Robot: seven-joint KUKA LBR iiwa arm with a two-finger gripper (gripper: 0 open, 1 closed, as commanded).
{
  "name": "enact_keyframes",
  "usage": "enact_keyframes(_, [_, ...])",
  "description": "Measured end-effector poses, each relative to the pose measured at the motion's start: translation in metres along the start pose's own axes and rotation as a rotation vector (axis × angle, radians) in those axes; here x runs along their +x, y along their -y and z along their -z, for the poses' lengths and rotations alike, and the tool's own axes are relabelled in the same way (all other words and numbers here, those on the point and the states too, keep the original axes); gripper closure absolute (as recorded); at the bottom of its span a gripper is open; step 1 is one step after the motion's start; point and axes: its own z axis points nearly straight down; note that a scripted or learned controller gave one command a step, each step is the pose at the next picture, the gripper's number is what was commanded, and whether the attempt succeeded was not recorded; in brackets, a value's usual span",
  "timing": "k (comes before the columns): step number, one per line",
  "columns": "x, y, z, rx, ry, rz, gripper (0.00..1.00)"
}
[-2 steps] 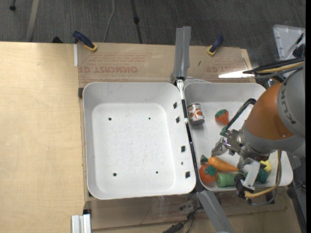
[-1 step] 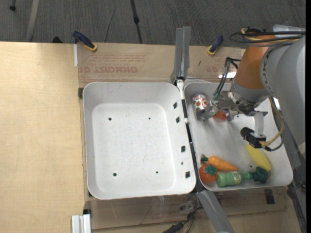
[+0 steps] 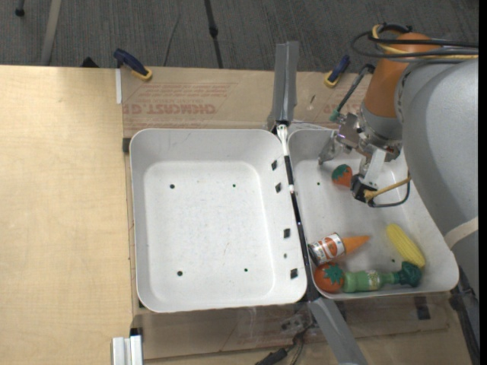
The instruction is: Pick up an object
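We see the claw (image 3: 348,154) hanging over the far end of the right bin (image 3: 327,211), at the tip of the grey arm (image 3: 437,128) that comes in from the right with its orange band (image 3: 388,74) above the wrist. We cannot tell whether the claw is apart or together, and we see nothing clamped in it.

Just on its near side a small red-orange toy (image 3: 342,175) with a green top lies on the bin floor, close under the claw; whether they touch we cannot tell.

The other things lie well apart from the claw, at the near end of the same bin. A red and white can (image 3: 327,247) lies on its side by the left wall, and an orange cone-shaped toy (image 3: 354,242) lies just to its right. A yellow corn cob (image 3: 403,242) lies by the right wall. Along the near wall we see a red tomato (image 3: 329,277), a green bottle (image 3: 361,281) lying beside it, and a dark green piece (image 3: 411,274) at the bottle's right end.

To the left, the left bin (image 3: 137,204) sits side by side with the right one. Both rest on a sheet of brown cardboard (image 3: 198,101) on the pale wooden bench (image 3: 61,204).
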Motion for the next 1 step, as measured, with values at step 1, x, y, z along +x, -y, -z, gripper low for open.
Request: enact_keyframes(1, [-0.0217,0.0472,-0.0010,0.003,-0.001,-0.429,0.00])
